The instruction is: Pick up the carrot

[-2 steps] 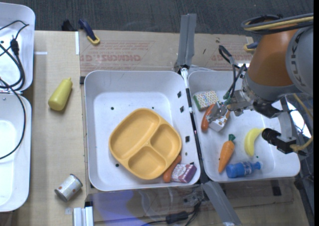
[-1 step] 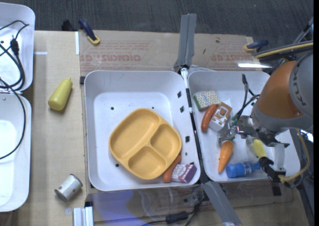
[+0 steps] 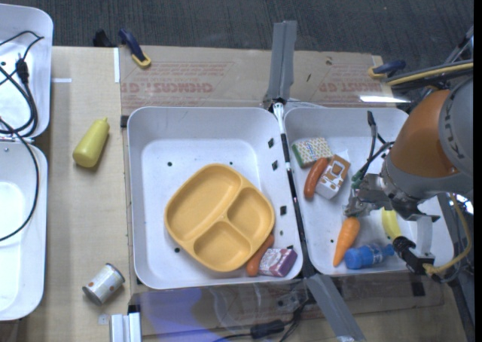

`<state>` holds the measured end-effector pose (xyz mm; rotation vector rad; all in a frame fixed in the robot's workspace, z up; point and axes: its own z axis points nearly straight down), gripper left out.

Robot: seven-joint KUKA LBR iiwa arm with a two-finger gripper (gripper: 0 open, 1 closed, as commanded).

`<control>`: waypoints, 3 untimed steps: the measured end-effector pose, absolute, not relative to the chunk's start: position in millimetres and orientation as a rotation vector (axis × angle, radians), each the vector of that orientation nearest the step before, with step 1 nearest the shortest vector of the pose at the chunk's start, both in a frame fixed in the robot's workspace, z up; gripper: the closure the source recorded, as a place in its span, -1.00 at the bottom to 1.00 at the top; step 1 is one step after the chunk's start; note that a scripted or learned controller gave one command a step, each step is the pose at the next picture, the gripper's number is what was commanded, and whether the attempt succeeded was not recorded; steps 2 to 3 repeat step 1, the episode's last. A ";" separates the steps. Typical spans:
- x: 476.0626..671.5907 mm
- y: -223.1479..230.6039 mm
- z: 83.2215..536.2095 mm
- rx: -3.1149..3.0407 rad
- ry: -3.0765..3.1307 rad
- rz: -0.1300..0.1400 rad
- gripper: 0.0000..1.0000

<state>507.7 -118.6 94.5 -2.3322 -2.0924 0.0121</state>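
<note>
Right bin (image 3: pixel 331 116): white, shallow. Contents as follows.
- Carrot (image 3: pixel 346 240): orange, lying near the bin's front, tilted, thick end uppermost and just below the gripper (image 3: pixel 360 205), narrow tip toward the front rim.
- Blue item (image 3: pixel 368 256): lies just right of the carrot's lower half, close to it or touching.
- Yellow item (image 3: pixel 389 222): partly hidden under the arm, right of the carrot.
- Sausage-shaped piece (image 3: pixel 314 177): orange-red, slanted, toward the bin's left side.
- Small printed carton (image 3: pixel 332 177): right against that piece.
- Green-and-white packet (image 3: pixel 311 150): behind both.

Arm (image 3: pixel 422 145): grey with orange band, reaching in from the right over the right bin. The gripper sits directly above the carrot's thick end; the carrot rests on the bin floor. How far the fingers are parted cannot be told, as they are dark and blurred from this angle, possibly touching the carrot's top.

Left bin (image 3: pixel 143 182): white. Holds a yellow divided plate (image 3: pixel 219 216), an orange piece (image 3: pixel 258 256) tucked at its front-right edge, and a small purple-pink pack (image 3: pixel 278 261) beside that.

Worktop (image 3: pixel 83 212), left of the bins: yellow bottle (image 3: pixel 91 143) lying down; small silver can (image 3: pixel 103 282) on its side near the front.
</note>
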 end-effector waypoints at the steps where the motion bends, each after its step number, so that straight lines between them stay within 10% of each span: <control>1: 538.5 -42.1 188.8 -2.439 -1.976 0.009 1.00; 3: 538.5 -42.1 188.8 -2.439 -1.976 0.009 1.00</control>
